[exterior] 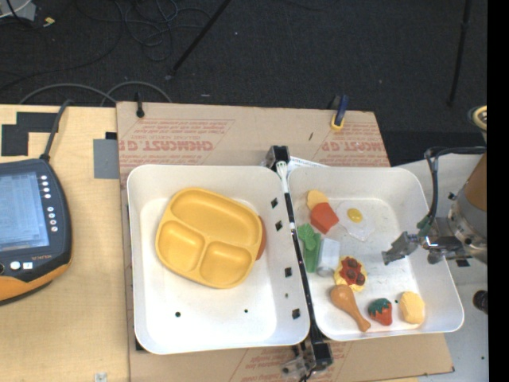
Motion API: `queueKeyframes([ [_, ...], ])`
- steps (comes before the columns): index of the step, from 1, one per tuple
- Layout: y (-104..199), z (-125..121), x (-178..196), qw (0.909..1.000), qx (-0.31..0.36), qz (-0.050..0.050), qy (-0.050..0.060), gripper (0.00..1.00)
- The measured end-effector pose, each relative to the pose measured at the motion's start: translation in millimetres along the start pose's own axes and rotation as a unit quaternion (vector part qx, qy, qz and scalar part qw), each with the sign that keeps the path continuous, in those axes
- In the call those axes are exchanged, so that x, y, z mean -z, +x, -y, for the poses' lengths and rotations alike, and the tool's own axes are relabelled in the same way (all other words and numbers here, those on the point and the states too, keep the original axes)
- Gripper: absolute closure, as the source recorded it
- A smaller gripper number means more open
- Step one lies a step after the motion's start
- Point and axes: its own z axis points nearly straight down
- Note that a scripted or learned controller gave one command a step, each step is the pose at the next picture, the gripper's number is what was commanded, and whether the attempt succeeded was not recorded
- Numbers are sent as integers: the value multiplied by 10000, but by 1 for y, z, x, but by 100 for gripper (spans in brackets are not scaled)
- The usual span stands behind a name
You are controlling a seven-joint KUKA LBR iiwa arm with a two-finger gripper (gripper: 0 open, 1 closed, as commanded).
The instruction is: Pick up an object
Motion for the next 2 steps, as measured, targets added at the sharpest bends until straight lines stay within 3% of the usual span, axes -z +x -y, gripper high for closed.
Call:
queueKeyframes([
  [1,-1,0,9,10000,0,-8,16,100],
  [2,65,15,-10,10000,22,-24,28,100],
])
